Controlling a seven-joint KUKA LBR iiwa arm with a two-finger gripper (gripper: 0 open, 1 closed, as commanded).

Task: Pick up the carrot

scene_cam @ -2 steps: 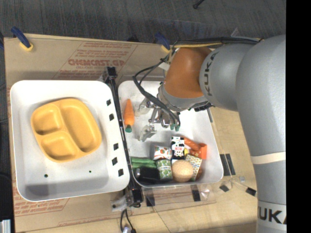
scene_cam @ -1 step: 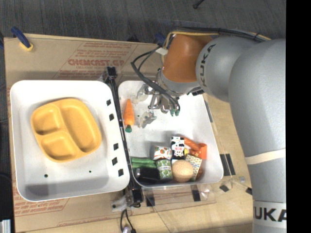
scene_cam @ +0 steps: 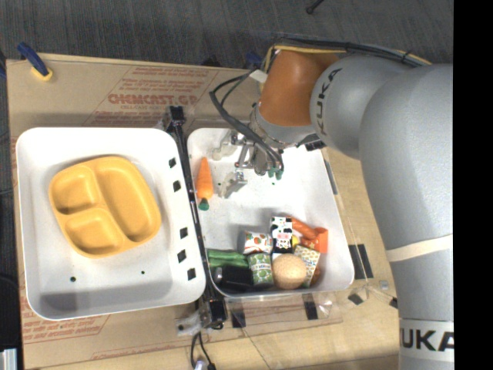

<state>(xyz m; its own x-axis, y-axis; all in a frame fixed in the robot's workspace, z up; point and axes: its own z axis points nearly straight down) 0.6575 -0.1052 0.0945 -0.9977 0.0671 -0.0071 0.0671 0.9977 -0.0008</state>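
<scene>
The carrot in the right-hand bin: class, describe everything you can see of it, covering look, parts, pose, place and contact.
The carrot is small, orange and smooth, like a plastic toy, tapering to a point at its upper end with a dark green stub at its lower end. It lies flat, nearly lengthwise along the left wall of the right bin, close against that wall, resting on the bin floor. The gripper hangs to its right, apart from it. Nothing else touches it.

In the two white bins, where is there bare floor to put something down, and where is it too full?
Right bin: bare floor in the middle, between the carrot at its left wall, the gripper above and the pile of small packages along the near wall, which is crowded. Left bin: a bare strip around the yellow divided tray, widest along the near edge.
</scene>
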